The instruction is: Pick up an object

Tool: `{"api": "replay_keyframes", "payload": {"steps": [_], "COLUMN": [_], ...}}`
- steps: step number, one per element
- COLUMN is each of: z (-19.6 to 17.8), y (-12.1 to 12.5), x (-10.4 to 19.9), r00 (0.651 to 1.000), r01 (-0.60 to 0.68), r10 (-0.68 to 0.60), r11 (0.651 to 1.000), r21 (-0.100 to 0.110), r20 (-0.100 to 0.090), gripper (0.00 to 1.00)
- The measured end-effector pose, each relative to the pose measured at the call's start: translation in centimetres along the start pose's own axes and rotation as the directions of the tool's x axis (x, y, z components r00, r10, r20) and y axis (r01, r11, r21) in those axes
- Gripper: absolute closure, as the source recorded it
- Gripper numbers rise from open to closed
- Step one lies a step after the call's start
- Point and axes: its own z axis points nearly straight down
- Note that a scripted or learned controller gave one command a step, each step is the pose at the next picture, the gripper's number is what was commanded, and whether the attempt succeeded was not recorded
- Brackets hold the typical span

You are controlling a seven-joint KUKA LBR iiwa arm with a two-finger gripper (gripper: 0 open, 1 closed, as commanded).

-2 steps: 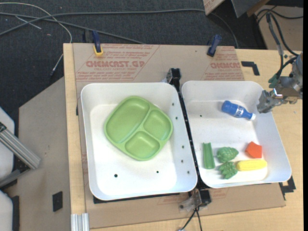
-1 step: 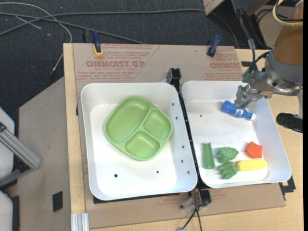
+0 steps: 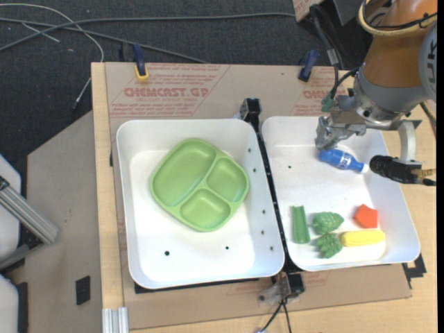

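**Gripper over a blue bottle in the right bin**

The counter (image 3: 104, 186) carried 2 shallow white bins side by side. The left bin (image 3: 139, 255) held 1 light green divided plate (image 3: 200, 184) with 3 compartments, lying flat near the middle. The right bin (image 3: 305, 179) held 6 small items: 1 blue bottle (image 3: 341, 160), 1 green stalk-shaped piece (image 3: 300, 224), 2 green leafy toy vegetables (image 3: 327, 221) and (image 3: 328, 245), 1 yellow corn cob (image 3: 362, 238) and 1 orange-red block (image 3: 366, 216).

The arm (image 3: 395, 54) reached in from the right and the gripper (image 3: 330, 139) stood at the far part of the right bin, just at the bottle's upper left end. Whether it was clenched or released could not be told, because the wrist hid it, and the bottle lay on the bin floor rather than visibly held.

The bottle seemed the likeliest target. It looked like light, stiff plastic, smooth and round, so it would probably roll or slip under a off-centre squeeze. The safest hold would be across its body near the middle, at right angles to its long axis. The plate, being wide and thin, would be hard to take except at its rim. The toy foods looked light and rigid, and the block offered flat sides.
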Motion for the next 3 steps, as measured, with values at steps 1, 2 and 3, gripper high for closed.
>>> {"api": "replay_keyframes", "payload": {"steps": [1, 2, 3], "z": [1.3, 3.1, 4.2], "y": [0.3, 1.9, 3.4], "x": [5.8, 11.5, 16.0], "r00": [1.0, 1.0, 1.0], "r01": [0.001, 0.001, -0.001], "r10": [-0.001, -0.001, 0.001], "r11": [1.0, 1.0, 1.0], "r21": [0.006, 0.002, 0.001], "r20": [-0.002, -0.001, 0.0], "gripper": [1.0, 1.0, 1.0]}}
